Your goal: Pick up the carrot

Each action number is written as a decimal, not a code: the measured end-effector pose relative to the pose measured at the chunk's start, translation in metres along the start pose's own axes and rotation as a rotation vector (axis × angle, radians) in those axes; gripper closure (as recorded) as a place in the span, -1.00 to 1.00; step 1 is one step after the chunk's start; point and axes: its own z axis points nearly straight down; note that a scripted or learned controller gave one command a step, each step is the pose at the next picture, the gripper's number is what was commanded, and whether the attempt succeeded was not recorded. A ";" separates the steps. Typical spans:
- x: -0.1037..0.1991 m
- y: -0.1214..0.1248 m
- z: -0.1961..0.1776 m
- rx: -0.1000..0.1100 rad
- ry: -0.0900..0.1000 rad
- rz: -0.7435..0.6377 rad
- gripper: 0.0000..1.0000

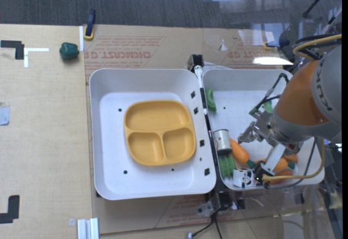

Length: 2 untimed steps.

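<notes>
Gripper (251, 133) low in rt bin (239, 96), just beside carrot (239, 152), prob. lining up a grab; open vs closed can't tell.

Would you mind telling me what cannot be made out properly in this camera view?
In the camera view:
- Right bin: its right part lies hidden under the arm.
- Orange pieces: partly covered by the arm, so not identifiable.
- White-and-black item in the bin's near corner: too small to name.
- Dark green thing on the bench: too small to name.
</notes>
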 end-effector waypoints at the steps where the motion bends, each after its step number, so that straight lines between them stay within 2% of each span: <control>1: -0.004 -0.008 0.021 -0.002 0.003 -0.072 -1.00; 2: -0.004 -0.006 0.012 -0.002 0.004 -0.065 1.00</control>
